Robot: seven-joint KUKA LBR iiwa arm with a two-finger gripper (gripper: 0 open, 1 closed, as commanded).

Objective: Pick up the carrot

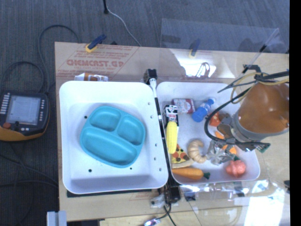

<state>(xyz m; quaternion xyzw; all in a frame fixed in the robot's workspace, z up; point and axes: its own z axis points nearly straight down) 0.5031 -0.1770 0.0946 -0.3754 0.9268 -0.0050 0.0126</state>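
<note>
carrot lying untouched at near edge of right bin | gripper hovering close by | jaws: can't tell, too blurry | grab not done yet

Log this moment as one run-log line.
stage: reaching | gripper: low in right bin, beside croissant | carrot: lying at near wall, apart from gripper, not picked | left bin: blue tray

Bright overhead light, glare below, soft focus
</note>
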